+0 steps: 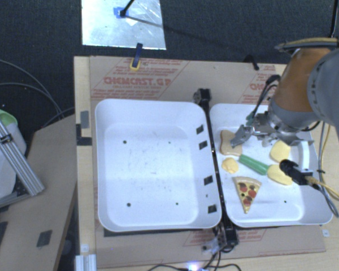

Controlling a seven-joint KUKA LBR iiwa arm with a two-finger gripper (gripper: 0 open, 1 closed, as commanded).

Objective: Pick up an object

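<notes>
Gripper [241, 135] low over the upper left part of the right bin [277, 208], arm reaching in from the right. Open or closed: cannot tell at this angle. Tip just beside the upper right edge of a tan toast-shaped piece [229, 145], lying flat near the bin's left wall; contact not discernible. Directly below that piece, a small yellow lump [230, 165], with a green stick [253, 164] slanted just to its right. Lower still, a pizza slice [247, 192], point toward the near wall. Under the wrist, an upper yellow piece [280, 150] and a lower yellow piece [276, 176], close together. Left bin [152, 168] alongside, the two nearly touching. Both set on a printed cardboard sheet [158, 75].
</notes>
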